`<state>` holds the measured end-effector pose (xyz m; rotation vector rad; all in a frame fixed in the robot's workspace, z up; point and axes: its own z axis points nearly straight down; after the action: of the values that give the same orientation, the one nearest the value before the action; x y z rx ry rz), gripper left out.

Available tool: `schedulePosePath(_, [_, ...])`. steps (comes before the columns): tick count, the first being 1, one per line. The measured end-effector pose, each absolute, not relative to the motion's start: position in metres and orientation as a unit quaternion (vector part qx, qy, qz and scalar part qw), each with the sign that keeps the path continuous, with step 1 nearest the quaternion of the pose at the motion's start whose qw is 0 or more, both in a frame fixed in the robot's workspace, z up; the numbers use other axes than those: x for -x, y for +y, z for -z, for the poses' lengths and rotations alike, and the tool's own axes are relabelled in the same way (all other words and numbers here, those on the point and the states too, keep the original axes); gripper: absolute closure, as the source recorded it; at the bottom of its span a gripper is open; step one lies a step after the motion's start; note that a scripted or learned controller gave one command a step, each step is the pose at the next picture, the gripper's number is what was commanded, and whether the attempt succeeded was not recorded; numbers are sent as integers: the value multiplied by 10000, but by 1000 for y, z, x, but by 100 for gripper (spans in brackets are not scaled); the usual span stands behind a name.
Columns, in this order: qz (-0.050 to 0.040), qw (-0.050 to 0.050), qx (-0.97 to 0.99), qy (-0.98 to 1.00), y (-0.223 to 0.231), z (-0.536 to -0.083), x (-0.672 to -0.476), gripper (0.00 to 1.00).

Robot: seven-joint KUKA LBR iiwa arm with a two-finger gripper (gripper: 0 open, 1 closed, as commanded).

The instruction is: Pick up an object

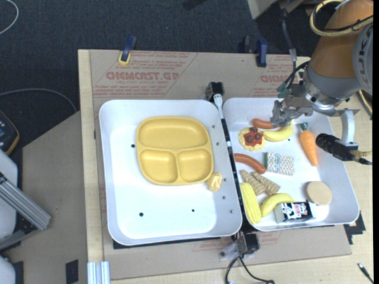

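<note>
The right bin (340, 176) holds several toy foods. At its back lie a red sausage (259, 123), a small pizza slice (251, 138) and a yellow banana (279, 135). My gripper (282, 116) hangs just over the sausage's right end and the banana, with nothing visibly lifted. An orange carrot (308, 147) lies to the gripper's right. Nearer the front are a second sausage (249, 161), a patterned packet (279, 163), a corn cob (251, 202), another banana (275, 202), a black-and-white carton (294, 211) and a tan round biscuit (318, 192).
The left bin (118, 176) carries a yellow divided plate (174, 149), with a small yellow piece (214, 183) by its right wall. A black cylinder (333, 146) on the arm juts out over the right bin's far side. Clamps sit at the board's back edge.
</note>
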<state>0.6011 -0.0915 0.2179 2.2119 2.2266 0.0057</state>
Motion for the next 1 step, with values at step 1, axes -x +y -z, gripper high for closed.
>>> schedulePosePath(1, [-19, 25, -7056, 7086, -63, -232, -638, 100])
